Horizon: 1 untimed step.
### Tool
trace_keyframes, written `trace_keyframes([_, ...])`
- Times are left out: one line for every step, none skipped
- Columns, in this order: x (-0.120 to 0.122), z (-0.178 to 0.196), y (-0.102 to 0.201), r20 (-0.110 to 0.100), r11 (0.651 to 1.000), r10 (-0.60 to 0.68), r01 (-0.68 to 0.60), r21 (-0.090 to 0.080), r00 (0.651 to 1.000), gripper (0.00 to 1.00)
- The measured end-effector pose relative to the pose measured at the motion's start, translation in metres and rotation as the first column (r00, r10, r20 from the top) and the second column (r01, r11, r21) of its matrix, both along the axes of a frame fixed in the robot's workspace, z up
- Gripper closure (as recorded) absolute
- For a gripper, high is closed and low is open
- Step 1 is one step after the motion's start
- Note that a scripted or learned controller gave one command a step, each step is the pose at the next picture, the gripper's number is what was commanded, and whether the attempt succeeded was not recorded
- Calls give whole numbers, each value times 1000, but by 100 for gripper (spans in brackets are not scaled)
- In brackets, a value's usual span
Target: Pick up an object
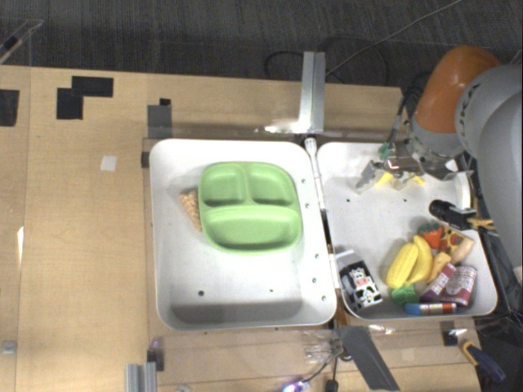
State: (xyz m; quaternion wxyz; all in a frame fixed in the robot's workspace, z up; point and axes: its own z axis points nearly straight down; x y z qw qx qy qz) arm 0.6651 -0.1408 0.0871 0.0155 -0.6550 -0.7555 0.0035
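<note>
Bananas (406,263), a yellow toy bunch, are lying in the near right corner of the right bin (359,219), leaning into a heap with a small red can (454,284), a marker (433,307) and a few orange and green pieces I cannot name. I am taking the bunch as my likeliest target, since it is the largest thing there and its left side is facing bare bin floor. A black-and-white carton (359,282) is sitting apart from it, near the bin's front left corner.

My pincer (391,173) is hovering over the far end of the same bin, well apart from the heap, with the bananas lying nearer the camera and slightly to the right of it. Its fingers are looking spread wide, with nothing between them.

To do this step well, I am judging that I should be travelling toward the front of the bin before dropping, keeping the fingers wide, and straddling the bunch across its narrow width rather than along its length. Coming down on the free left side should be keeping me off the can and the bin wall.

In the left bin (172,243) a green divided plate (248,205) is resting, with something tan tucked at its left edge.
</note>
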Motion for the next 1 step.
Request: trace_keyframes([2,14,-2,9,1000,6,-6,-9,1000,100])
